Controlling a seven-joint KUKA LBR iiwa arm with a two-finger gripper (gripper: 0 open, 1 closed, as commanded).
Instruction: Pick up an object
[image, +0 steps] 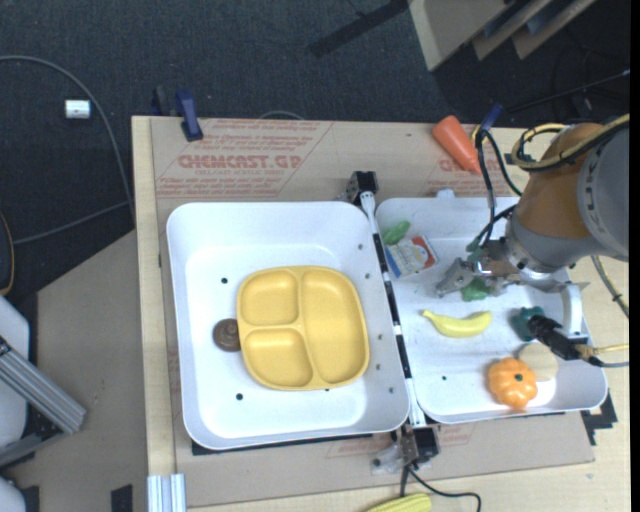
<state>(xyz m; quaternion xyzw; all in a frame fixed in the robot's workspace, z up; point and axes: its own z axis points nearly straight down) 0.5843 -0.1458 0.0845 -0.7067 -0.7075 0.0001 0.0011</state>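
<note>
Just below jaws, banana (458, 322) lies crosswise, ends upcurled; jaws' state unclear.

A robotics laboratory test cell, seen from above. A grey industrial arm (575, 200) with an orange band reaches over a plywood bench (240, 160) stencilled with a supplier's name. Two shallow white bins (190, 300) sit side by side, joined by black clamps (362, 185). Their contents are toy stand-ins rather than household goods: a yellow divided tray (300, 328), a plastic banana (458, 322), a small orange pumpkin (513, 383). Loose cables (40, 70) trail over dark carpet (80, 180), and aluminium framing (40, 395) stands at the lower left, marking an experimental setup.
</note>
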